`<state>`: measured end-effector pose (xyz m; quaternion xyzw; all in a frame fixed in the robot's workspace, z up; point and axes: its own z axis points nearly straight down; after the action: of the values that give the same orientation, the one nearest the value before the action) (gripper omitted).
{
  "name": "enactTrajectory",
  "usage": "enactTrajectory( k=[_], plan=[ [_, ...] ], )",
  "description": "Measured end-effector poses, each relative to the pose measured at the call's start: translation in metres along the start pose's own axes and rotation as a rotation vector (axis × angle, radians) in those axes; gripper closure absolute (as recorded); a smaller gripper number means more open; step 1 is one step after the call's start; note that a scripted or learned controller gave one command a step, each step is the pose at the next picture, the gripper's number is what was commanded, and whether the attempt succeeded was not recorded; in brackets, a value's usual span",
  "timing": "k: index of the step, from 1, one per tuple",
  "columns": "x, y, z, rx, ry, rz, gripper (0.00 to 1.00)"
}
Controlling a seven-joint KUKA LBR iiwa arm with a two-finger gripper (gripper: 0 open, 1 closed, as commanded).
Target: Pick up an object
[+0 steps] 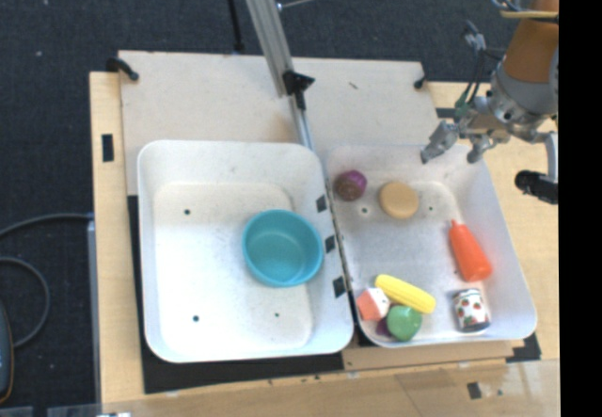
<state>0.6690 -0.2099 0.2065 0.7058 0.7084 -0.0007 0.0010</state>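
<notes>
Gripper point(456, 144) open, empty, above right bin point(503, 217) rim. Advise centring over bun point(400, 200), apart from onion point(350, 184), before descending.

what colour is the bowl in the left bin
Light blue bowl, seen in the camera view.

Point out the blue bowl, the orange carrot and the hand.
blue bowl point(282, 249): camera view, inner floor of the bowl.
orange carrot point(468, 252): camera view, middle of its body.
hand point(455, 146): camera view, midway between the fingertips.
</notes>
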Motion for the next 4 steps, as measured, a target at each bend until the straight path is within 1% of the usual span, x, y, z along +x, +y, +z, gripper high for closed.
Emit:
enactTrajectory(
  k=[1,2,3,4],
  plan=[
    [0.0,0.0,0.0,0.001,-0.001,-0.001,0.0],
    [-0.007,-0.006,0.06,0.005,0.0,0.004,0.0],
    [-0.009,-0.004,0.101,-0.008,-0.002,0.004,0.0],
    [-0.01,-0.002,0.088,-0.014,-0.006,0.0,1.0]
  ],
)
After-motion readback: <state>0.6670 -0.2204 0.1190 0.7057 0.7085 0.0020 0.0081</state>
